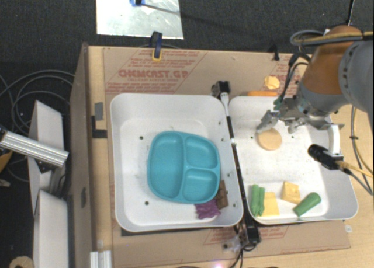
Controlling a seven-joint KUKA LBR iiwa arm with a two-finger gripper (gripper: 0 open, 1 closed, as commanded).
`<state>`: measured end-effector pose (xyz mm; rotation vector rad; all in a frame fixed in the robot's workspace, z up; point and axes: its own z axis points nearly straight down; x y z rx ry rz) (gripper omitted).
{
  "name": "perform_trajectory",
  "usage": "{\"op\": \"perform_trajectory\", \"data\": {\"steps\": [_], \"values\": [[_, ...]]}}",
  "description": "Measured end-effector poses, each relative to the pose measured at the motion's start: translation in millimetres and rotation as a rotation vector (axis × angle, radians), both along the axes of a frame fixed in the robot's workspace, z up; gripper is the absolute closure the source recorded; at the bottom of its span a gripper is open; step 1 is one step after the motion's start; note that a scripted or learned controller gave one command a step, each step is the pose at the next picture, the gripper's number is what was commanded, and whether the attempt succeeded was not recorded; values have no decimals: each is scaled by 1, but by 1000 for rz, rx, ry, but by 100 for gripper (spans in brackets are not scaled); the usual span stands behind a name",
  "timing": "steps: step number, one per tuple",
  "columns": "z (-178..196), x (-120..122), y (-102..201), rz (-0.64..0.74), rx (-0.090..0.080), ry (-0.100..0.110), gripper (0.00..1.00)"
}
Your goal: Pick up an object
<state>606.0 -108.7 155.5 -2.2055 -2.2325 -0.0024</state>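
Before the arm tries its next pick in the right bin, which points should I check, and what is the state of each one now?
1. Gripper is over the right bin: ok.
2. Tan round piece lies just below the gripper, apart from other items: ok.
3. Something held already: cannot tell.
4. Green pieces, yellow block and green roll lie far from the gripper, at the near wall: ok.
5. Blue divided plate sits in the left bin, out of the way: ok.
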Motion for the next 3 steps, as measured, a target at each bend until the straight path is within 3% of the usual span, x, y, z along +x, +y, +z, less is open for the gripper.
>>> {"op": "perform_trajectory", "data": {"steps": [1, 2, 3], "values": [[-75, 21, -25, -11, -4, 1, 0], [-60, 22, -24, -10, -4, -4, 100], [34, -25, 67, -2, -1, -5, 100]]}}
